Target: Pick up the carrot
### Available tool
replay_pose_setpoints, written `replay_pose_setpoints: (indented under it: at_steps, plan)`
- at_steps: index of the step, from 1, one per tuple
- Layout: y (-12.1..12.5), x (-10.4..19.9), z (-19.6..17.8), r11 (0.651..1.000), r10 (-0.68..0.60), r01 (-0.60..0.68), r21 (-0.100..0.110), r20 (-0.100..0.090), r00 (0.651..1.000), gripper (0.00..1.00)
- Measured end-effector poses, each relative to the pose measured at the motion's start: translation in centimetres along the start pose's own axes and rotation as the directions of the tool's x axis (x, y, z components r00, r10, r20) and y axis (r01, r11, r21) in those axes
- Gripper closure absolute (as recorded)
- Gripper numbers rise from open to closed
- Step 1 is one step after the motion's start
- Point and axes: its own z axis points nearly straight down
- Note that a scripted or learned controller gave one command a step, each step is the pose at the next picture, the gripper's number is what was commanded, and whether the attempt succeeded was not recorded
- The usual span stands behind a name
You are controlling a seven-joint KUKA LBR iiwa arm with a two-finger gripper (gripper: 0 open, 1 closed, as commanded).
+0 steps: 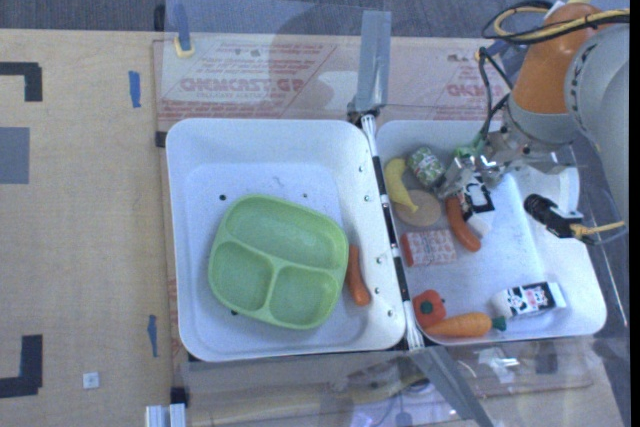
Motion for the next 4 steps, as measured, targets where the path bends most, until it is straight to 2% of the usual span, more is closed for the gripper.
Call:
replay_pose_setpoints:
  at_steps: [1, 2, 3, 4]
  plan:
    - [-11.1, 0.6, -6.0, 0.994, -0.101, 0.103, -0.048, 0.025, 0.995, 0.0]
    - [-16.7, 2.9, 0.3, 0.979, -0.198, 0.2, -0.049, 0.032, 0.98, 0.0]
    - [-16.5, 2.8, -0.9, 0.979, -0.196, 0.198, -0.056, 0.037, 0.98, 1.0]
    - [-16.1, 10.7, -10.8, 0.997, -0.055, 0.056, -0.05, 0.023, 0.998, 1.0]
